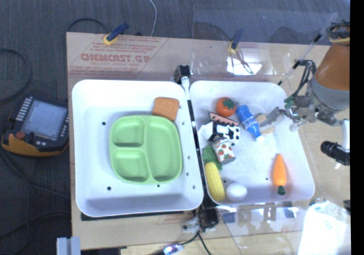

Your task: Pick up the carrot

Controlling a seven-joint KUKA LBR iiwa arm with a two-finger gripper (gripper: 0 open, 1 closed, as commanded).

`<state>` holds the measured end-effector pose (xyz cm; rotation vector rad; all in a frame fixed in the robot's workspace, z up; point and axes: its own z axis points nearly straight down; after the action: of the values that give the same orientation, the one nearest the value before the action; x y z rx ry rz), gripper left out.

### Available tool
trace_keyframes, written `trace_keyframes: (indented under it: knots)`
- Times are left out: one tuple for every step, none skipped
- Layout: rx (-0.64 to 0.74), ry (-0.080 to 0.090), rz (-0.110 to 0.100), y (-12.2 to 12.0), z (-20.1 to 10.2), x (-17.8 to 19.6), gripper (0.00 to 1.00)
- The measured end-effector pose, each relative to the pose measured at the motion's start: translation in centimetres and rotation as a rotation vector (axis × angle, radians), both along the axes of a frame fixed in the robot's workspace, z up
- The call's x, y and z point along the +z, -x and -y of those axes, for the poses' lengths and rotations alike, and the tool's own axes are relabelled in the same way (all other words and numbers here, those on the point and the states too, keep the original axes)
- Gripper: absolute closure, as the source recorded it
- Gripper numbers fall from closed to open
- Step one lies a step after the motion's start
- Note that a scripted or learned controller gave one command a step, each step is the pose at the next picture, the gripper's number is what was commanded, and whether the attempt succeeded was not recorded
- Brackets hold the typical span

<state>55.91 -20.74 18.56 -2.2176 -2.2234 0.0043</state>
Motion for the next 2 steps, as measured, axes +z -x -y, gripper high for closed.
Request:
trace_keyframes:
  knots:
    - [-0.002, -0.004, -0.011, 6.7, 0.1, -7.4, 0.00]
    - [0.000, 0.000, -0.004, 6.4, 0.0, -6.2, 1.00]
